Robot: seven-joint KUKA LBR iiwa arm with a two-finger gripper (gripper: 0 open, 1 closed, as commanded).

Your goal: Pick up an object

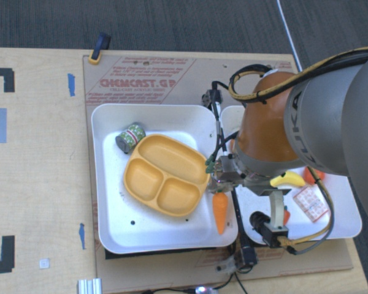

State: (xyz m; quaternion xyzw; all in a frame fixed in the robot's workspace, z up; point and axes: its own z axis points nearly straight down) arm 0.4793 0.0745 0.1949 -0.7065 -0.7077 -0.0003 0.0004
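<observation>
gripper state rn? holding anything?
End effector: low at the right edge of the left bin, directly above the carrot and beside the yellow divided plate. Open or closed, and any grasp, cannot be told.

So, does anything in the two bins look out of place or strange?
Yes: the toy carrot lies on the right rim of the left bin rather than flat on its floor. The yellow divided plate sits askew.
</observation>
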